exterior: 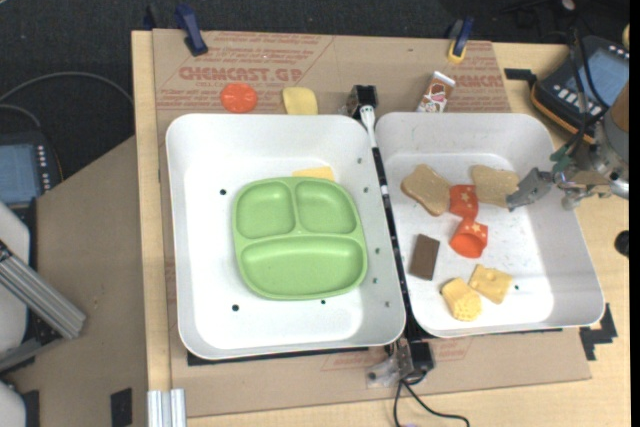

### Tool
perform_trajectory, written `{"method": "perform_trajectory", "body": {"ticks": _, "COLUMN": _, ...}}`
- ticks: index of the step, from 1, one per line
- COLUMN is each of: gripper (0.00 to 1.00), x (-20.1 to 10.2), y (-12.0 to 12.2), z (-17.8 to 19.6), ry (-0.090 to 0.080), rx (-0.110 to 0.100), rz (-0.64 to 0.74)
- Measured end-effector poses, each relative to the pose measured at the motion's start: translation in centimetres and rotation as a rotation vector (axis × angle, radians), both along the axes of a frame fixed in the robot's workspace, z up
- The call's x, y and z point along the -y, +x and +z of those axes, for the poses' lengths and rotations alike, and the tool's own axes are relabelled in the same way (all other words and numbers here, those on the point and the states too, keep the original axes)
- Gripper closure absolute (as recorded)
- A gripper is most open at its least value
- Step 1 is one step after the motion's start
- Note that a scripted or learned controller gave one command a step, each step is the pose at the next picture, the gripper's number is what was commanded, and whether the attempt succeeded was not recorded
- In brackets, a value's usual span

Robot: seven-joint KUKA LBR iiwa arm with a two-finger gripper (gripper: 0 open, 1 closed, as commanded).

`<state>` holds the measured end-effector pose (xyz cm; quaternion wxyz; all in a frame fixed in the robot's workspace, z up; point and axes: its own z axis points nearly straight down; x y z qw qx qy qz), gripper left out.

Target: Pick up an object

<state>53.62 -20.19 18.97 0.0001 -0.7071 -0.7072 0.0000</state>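
The right bin (560,305) holds several toy foods. Two tan bread slices (427,188) (493,181) lie near its back, with a red piece (463,200) between them. Below that is a red cup-like piece (469,238), and a brown bar (425,256) lies left of it. Two yellow pieces (460,299) (490,282) sit near the front. My gripper (535,187) hangs over the bin's right side, just right of the second bread slice. Nothing shows in its grasp.
The left bin (200,215) bears a green divided plate (298,238) with a yellow piece (315,174) at its back edge. Behind the bins on the board lie an orange disc (238,97), a yellow item (299,101) and a small carton (436,93). Two blue clamps (190,30) (459,37) stand at the back.
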Motion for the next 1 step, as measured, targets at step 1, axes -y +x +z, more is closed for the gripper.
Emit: {"method": "perform_trajectory", "body": {"ticks": 1, "gripper": 0.00, "x": -7.56, "y": 1.22, "z": -7.79, "ry": 0.006, "rx": -0.008, "rz": 0.007}}
